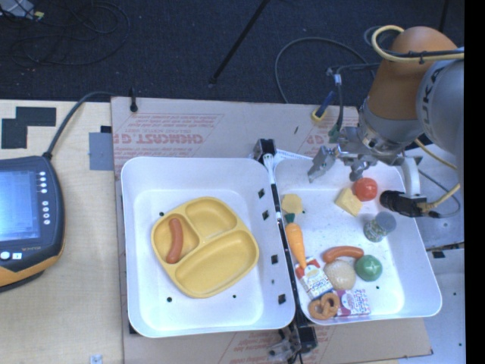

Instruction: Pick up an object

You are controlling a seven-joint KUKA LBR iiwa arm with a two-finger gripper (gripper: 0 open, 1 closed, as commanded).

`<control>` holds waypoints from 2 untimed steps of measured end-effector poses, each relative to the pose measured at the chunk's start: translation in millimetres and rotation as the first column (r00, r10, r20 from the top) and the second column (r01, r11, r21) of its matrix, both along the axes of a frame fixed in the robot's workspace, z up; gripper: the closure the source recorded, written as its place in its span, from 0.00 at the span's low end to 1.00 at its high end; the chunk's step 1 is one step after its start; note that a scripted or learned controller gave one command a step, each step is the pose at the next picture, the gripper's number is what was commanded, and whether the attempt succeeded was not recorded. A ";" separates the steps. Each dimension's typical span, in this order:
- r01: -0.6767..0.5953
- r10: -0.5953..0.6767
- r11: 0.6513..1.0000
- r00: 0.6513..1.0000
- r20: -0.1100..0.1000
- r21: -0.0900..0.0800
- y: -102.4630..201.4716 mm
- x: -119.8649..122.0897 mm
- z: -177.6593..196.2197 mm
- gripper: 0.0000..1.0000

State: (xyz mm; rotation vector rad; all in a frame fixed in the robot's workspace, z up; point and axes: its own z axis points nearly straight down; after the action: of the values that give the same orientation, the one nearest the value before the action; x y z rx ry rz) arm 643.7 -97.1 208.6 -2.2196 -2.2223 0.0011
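the claw (342, 160) hangs over the far edge of the right bin (421, 275); i cannot tell how far it is open, and nothing is seen inside it. just beside it lie a red tomato (365, 189) and a yellow cheese wedge (348, 202). the left bin (136, 279) has a yellow plate (216, 258) with a sausage (175, 240).

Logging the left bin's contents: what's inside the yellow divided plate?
One sausage lies in the far-left compartment of the yellow divided plate; nothing else shows in it. What's beneath the plate on the left bin floor is covered.
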 end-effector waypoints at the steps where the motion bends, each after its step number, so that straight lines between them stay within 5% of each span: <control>1: 0.006 -0.006 1.000 1.000 0.002 -0.004 -94.9 -0.2 15.9 0.00; 2: 0.003 -0.003 1.000 1.000 -0.003 0.002 -109.6 -22.8 -126.2 0.00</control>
State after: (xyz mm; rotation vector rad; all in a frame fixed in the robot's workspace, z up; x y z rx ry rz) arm 620.9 -206.7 82.4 -2.2204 -2.2167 0.0016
